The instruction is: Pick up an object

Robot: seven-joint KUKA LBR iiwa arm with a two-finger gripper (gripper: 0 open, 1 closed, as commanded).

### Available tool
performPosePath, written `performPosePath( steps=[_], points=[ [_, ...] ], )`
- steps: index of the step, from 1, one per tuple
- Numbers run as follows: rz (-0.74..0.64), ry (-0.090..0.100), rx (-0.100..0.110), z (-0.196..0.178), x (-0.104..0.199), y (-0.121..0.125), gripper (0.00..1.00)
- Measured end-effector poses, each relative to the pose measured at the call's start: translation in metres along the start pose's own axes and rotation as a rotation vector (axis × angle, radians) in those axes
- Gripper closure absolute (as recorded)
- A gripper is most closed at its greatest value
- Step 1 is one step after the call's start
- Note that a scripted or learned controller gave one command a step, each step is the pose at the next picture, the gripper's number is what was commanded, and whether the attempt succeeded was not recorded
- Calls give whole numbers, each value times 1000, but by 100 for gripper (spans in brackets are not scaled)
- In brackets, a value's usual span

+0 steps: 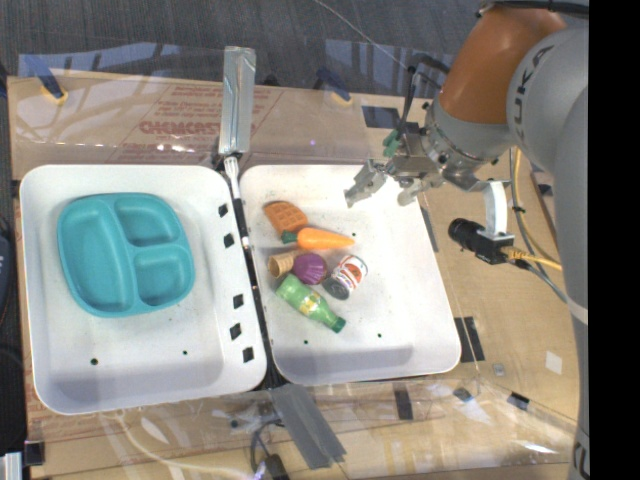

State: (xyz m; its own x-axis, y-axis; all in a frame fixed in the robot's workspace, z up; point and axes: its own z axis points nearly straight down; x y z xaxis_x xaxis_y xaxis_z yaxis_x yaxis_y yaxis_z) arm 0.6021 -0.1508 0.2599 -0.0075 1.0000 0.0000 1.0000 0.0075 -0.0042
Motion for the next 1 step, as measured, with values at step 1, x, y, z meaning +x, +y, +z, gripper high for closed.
performPosePath(
  steps=[1],
  points=[
    [-412, 0, -2, 169, 31, -31, 0]
  ],
)
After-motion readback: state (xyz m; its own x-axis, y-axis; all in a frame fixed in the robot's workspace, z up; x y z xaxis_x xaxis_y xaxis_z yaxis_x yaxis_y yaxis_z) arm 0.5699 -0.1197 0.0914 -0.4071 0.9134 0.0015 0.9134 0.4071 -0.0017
